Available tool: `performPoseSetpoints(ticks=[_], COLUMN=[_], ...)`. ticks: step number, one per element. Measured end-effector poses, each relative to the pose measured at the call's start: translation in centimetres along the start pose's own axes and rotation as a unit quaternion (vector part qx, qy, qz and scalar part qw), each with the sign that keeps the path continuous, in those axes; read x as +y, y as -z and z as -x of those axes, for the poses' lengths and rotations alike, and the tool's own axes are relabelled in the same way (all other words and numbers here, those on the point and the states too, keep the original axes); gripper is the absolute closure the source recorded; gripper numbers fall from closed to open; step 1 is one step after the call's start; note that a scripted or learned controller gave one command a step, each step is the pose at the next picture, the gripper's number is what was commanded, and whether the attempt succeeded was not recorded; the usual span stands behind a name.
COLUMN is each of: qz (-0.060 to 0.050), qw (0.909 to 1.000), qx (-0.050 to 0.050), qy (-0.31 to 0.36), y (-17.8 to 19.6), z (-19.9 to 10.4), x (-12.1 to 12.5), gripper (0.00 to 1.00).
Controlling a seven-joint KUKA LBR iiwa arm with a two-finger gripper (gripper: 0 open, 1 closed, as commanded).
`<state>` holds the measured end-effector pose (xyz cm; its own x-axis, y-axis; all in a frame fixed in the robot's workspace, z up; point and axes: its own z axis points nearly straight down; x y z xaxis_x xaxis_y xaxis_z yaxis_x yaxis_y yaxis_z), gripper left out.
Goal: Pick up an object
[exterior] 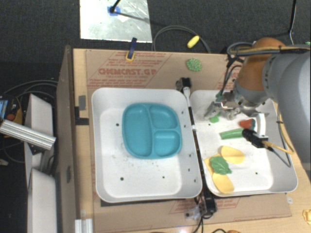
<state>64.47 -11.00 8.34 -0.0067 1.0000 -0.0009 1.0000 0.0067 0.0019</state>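
In the right-hand bin [277,178], a green stick [231,134] lies flat near the centre. At five o'clock from it sits a yellow piece [233,155]; at seven o'clock, a leafy green piece [220,165] overlaps another yellow piece [223,182].

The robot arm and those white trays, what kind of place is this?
Probably a robot test lab. A grey arm reaches over two white bins holding a blue divided plate and toy-like food, with cables around.
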Motion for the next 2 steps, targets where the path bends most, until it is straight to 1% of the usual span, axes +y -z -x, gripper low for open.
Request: performPoseSetpoints(ticks=[1,2], qz=[0.002,0.002], qw=[1.0,1.0], qx=[0.0,0.0], qy=[0.0,-0.003], y=[0.2,3.5], z=[0.4,1.8], x=[2.6,2.5], gripper=[0.0,0.0])
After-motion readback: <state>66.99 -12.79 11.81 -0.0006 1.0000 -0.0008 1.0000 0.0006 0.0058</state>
